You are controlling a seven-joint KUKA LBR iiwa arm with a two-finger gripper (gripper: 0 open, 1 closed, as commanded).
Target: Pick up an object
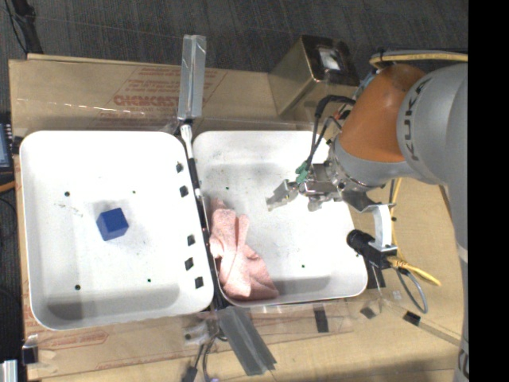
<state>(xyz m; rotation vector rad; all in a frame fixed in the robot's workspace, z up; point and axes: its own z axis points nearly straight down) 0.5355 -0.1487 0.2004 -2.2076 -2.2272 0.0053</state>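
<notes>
Hovering over the right bin (pixel 318 146), the grey and orange arm (pixel 398 126) is being seen reaching in from three o'clock, and the pick is being judged as not yet made, since nothing is being carried and every object is lying on a bin floor. The left bin (pixel 48 213), at nine o'clock, is being occupied by one item, while the right bin is being shared by the arm and a pink cloth (pixel 235 257). That cloth, the nearer candidate, is being found crumpled against the right bin's left wall towards its six o'clock corner, its long axis running roughly from eleven o'clock to five o'clock, the broader bunched end pointing to five. The gripper (pixel 280 196) is being held above bare floor, up and to the right of the cloth and apart from it, pointing towards eight o'clock; its fingers are being seen slightly parted with nothing between them. Descent, closing and lifting are all being left to do. The blue cube (pixel 113 223), smallest, is sitting well apart in the left bin, showing no long axis.
</notes>
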